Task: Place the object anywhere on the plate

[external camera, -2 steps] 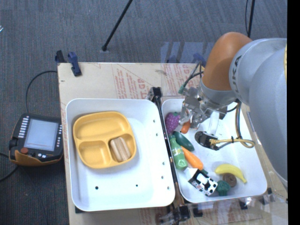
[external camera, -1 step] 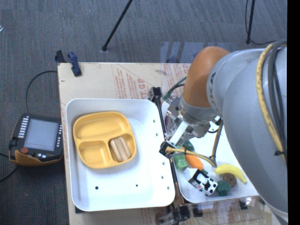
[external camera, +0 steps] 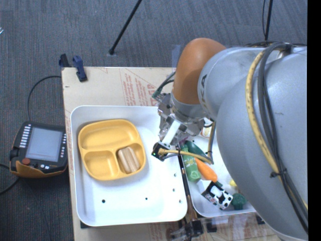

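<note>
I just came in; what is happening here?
The robot arm reaches in from the right, and its end effector hangs over the border between the bins. The yellow plate lies in the left bin with a toy bun in one compartment. A carrot and a toy cow lie in the right bin. Whether the end effector holds anything is unclear.

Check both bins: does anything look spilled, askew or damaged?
Nothing stands out. The yellow divided plastic plate lies flat in the left white bin, with a tan bun-shaped toy inside one compartment; the orange carrot toy and black-and-white cow toy lie inside the right white bin.
</note>
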Controlling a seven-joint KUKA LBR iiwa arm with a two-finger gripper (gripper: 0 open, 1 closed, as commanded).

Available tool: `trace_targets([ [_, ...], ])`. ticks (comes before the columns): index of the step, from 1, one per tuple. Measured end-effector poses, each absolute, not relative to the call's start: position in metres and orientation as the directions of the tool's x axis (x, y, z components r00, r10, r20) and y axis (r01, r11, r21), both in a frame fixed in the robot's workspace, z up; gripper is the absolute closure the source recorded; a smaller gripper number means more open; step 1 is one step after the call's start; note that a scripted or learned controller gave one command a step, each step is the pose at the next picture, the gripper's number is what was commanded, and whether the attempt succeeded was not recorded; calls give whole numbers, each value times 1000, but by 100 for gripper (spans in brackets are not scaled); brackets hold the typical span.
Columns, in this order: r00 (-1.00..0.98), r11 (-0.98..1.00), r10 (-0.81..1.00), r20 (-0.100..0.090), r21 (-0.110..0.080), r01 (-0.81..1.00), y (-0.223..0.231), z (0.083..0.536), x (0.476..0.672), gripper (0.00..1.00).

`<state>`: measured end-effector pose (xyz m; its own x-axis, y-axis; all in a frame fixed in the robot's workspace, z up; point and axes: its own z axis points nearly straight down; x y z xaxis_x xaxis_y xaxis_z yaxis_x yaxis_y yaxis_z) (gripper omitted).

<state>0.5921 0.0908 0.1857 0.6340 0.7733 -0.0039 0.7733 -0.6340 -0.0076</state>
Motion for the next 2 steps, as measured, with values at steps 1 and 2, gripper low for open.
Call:
trace_targets([
  [1,534,-534,845,-1,-5,845,167,219,592,100],
  [2,533,-533,846,-4,-6,846,167,218,592,0],
])
